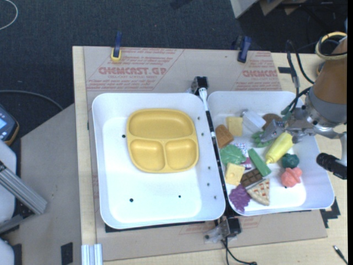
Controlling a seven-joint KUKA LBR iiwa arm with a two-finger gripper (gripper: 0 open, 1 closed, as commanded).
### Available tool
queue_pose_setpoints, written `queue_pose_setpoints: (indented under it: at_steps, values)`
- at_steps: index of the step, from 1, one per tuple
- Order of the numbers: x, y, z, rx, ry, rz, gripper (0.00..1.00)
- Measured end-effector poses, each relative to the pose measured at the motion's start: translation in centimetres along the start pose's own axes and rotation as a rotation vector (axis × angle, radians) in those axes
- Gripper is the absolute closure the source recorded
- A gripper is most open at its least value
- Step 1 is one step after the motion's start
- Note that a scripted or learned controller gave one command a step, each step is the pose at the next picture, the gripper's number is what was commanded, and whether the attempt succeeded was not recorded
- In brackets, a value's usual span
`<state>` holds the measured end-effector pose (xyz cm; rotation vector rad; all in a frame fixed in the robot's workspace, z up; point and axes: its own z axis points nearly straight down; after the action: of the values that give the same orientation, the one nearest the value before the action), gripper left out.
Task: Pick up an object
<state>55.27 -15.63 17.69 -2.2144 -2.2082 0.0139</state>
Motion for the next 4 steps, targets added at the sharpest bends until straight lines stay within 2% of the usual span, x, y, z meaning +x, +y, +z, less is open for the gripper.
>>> queue_pose_setpoints:
  at_steps: [1,2,3,4]
  values:
    - [0.0,0.3,-0.8,-0.015,-0.003,-0.003,0.0]
    - [-0.3,0.0,3.6,-0.011,-0.002,-0.002,0.0]
    - [-0.5,0.7,7.8,-0.036,-0.012,-0.003,0.0]
    - [-0.8,1.1,6.2,-0.053,-0.02,-0.002,1.0]
